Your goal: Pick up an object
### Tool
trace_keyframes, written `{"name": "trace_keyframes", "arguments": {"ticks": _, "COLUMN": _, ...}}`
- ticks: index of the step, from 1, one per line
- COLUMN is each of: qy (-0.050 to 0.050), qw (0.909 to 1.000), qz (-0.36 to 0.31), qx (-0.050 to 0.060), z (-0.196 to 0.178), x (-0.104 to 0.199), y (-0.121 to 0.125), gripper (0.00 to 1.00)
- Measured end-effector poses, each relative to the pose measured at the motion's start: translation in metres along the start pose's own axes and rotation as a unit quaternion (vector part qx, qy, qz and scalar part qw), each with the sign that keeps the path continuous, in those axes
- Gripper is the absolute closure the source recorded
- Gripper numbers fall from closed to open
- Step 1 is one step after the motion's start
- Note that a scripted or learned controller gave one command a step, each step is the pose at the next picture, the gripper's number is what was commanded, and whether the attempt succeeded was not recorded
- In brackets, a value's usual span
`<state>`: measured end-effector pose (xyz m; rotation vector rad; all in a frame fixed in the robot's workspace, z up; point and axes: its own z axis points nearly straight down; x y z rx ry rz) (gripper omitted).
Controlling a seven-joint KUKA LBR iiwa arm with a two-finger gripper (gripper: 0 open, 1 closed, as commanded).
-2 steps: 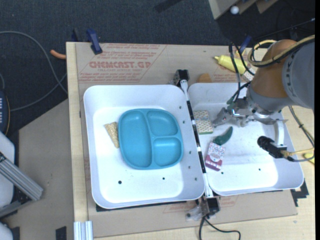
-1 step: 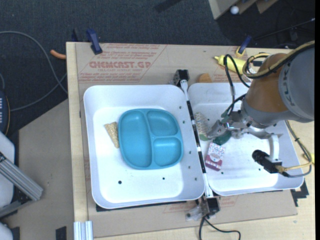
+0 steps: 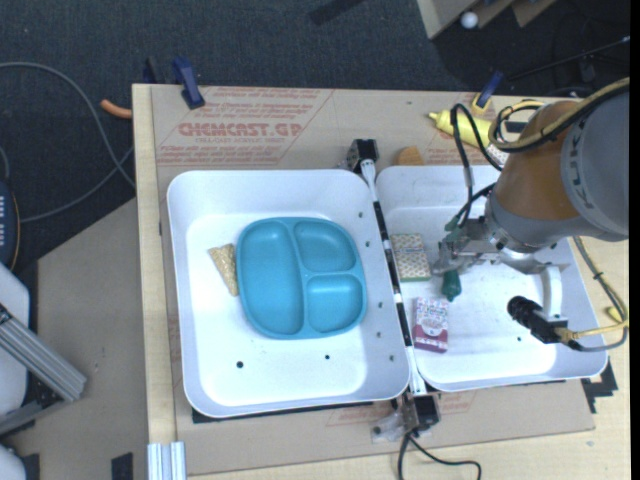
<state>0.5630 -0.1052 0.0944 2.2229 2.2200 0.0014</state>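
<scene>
L bin (image 3: 200,368): blue tray (image 3: 300,273) lies centre, a tan sponge (image 3: 224,265) tucked under its L edge. R bin (image 3: 500,368): mesh pad (image 3: 410,256) and packet (image 3: 432,325) lie near the divider, w/ gripper (image 3: 452,280) lowered just beside them, prob. to reach one. Green tip visible; finger state can't be told.

Two smooth white plastic bins (image 3: 200,268) are seen on a matt cardboard-covered worktop (image 3: 240,128). A glossy blue plastic plate (image 3: 300,276) and a rough tan sponge (image 3: 224,264) are shown.
</scene>
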Motion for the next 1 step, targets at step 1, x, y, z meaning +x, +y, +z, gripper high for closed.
{"name": "trace_keyframes", "arguments": {"ticks": 1, "qy": 0.000, "qw": 1.0000, "qz": -0.001, "qx": -0.001, "z": -0.1204, "x": 0.0517, "y": -0.0047, "gripper": 1.00}}
